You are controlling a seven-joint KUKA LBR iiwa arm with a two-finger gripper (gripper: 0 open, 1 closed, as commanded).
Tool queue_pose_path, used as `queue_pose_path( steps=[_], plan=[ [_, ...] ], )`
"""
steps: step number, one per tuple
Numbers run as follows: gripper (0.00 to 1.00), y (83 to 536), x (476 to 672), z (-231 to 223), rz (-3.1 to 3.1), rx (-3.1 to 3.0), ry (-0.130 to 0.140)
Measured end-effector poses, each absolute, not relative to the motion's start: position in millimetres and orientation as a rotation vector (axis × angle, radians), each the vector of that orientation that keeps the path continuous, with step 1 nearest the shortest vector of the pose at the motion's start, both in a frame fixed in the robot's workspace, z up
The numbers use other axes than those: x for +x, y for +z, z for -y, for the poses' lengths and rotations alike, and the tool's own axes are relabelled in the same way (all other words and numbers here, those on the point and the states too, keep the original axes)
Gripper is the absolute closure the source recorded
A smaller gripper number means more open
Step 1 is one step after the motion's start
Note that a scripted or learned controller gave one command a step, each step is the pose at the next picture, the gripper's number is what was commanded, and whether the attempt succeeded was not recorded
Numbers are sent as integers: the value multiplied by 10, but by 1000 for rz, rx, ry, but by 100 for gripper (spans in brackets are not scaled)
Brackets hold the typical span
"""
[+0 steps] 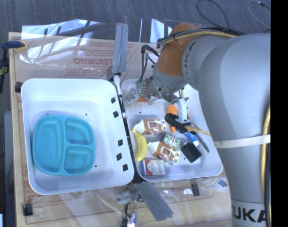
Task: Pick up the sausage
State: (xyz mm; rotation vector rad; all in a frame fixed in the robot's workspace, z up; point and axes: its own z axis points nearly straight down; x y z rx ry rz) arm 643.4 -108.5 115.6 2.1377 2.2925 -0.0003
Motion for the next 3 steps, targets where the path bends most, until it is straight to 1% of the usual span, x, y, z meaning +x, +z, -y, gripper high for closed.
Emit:
queue_pose_path(
  steps=[1,2,3],
  plan=[
    [0,1001,6604,1248,-2340,2074,4],
    [0,958,6365,1316,-2408,2007,-2],
    [100,1046,6362,1304,-2414,2006,-3]
  ],
)
